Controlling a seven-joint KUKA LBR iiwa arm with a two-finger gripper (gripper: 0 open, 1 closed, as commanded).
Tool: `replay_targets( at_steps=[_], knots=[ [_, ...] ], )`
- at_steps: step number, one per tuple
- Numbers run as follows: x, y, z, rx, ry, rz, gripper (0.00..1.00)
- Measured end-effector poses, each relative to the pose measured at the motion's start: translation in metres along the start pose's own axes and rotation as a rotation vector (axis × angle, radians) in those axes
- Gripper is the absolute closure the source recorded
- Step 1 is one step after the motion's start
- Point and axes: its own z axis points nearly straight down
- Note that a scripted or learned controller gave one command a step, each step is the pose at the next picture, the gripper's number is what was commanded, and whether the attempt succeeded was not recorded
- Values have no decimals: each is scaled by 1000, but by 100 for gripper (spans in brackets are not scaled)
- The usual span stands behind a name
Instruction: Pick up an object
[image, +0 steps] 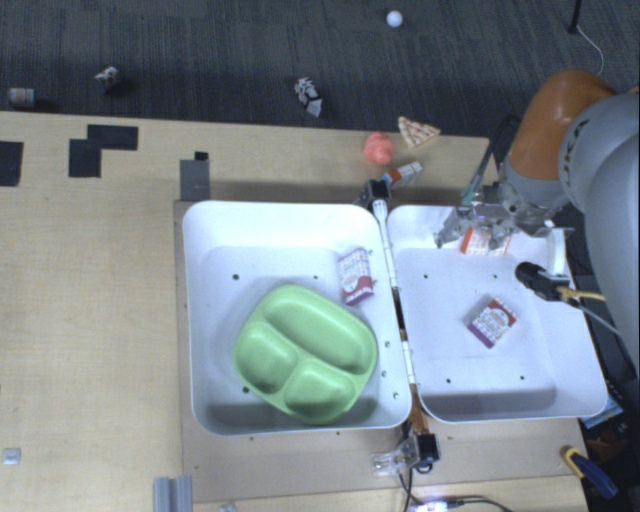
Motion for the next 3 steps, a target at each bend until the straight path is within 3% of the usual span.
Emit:
replay_targets(
  at_steps=[1,2,3],
  knots=[
    [35,-41,33,2,1,0,0],
    [32,-128,31,-1,0,3,0],
    [9,-43,33,2,1,0,0]
  ],
)
